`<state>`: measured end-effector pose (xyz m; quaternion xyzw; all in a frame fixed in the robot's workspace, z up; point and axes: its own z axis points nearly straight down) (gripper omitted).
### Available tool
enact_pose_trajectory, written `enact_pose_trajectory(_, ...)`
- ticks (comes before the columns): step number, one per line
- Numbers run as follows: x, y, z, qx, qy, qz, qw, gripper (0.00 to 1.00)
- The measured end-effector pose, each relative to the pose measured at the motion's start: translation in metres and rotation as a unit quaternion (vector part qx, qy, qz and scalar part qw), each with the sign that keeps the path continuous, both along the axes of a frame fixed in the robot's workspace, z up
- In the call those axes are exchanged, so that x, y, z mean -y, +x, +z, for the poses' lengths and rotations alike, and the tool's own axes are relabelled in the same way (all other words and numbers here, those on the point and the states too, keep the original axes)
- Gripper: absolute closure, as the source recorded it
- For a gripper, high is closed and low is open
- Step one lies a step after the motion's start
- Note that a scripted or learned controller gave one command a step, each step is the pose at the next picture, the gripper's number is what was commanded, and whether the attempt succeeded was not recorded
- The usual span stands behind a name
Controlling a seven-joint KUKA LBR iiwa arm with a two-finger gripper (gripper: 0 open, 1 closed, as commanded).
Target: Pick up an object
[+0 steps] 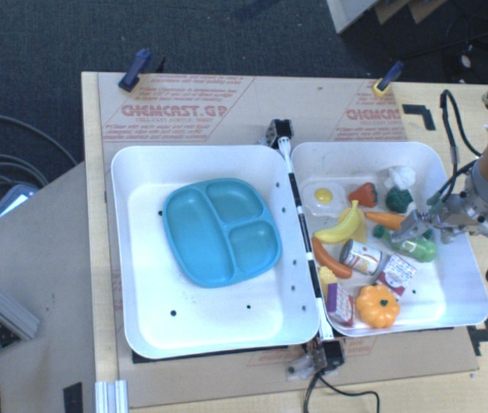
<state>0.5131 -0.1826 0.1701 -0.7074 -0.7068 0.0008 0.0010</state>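
Orange toy pumpkin [377, 305] sits at the front of the right bin [460, 292], with more toy food behind it.

Behind the pumpkin lie a yellow banana [341, 225], a fried egg [323, 198], a carrot [385, 218] and a green veggie [398, 200]. The gripper [417, 227] reaches in behind the pumpkin, low over a green toy [416, 249]. I cannot tell if its fingers are apart or together. Left of the pumpkin, a blue plate [220, 231] with three parts lies in the left bin [136, 256].
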Motion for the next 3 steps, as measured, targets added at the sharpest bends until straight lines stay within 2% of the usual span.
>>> enact_pose_trajectory(1,-0.005,0.079,-0.085,0.002,-0.0003,0.001,1.0000,0.00)
enact_pose_trajectory(2,-0.005,0.080,-0.075,0.003,-0.0006,0.001,1.0000,1.00)
enact_pose_trajectory(3,-0.087,0.118,0.032,0.003,0.0003,0.002,1.0000,1.00)
